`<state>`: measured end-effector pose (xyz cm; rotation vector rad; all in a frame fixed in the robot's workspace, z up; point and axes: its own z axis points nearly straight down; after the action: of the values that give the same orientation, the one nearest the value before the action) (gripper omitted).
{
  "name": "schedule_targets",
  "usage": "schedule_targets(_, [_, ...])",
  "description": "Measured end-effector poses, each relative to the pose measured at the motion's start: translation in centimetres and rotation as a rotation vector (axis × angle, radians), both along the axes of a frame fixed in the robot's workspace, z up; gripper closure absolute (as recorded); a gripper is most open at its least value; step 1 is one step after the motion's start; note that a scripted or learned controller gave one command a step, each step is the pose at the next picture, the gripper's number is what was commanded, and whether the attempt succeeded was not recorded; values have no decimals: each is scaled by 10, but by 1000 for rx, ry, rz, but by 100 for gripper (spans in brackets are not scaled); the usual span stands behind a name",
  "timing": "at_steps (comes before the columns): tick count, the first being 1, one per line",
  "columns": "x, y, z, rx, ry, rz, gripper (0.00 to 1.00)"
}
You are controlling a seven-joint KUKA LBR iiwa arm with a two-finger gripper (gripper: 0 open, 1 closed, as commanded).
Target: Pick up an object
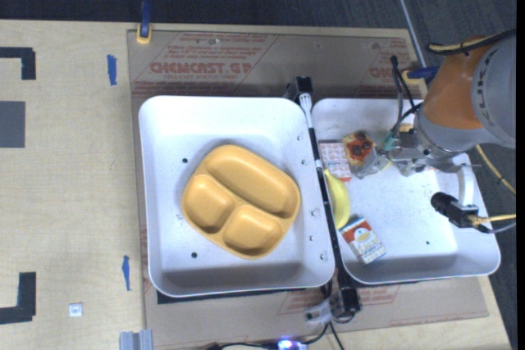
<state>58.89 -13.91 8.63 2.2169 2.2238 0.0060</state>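
The right bin (426, 258) holds several small things along its left side. A clear packet with red and orange contents (358, 147) lies near the top left. A white and red label card (331, 155) lies beside it. A yellow banana (335, 196) rests against the left wall, and a small red and white carton (363, 243) sits lower down. My gripper (393, 152) hangs low over the bin just right of the clear packet, close to its edge or touching it. The grey wrist and orange band rise behind it to the right.
The left bin (164, 127) holds a yellow three-part plate (239, 199). A black connector with cables (454, 210) hangs off the arm over the right bin's right side. The bins sit on cardboard over a wooden bench.
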Motion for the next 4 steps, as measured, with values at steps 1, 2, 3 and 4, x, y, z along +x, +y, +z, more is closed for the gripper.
schedule_targets(1, [-47,40,0,-2,1,-3,0])
schedule_targets(2, [-45,40,11,-4,-4,-4,100])
schedule_targets(3, [-39,139,99,-1,2,-2,100])
schedule_targets(4, [-39,139,99,-1,3,-1,0])
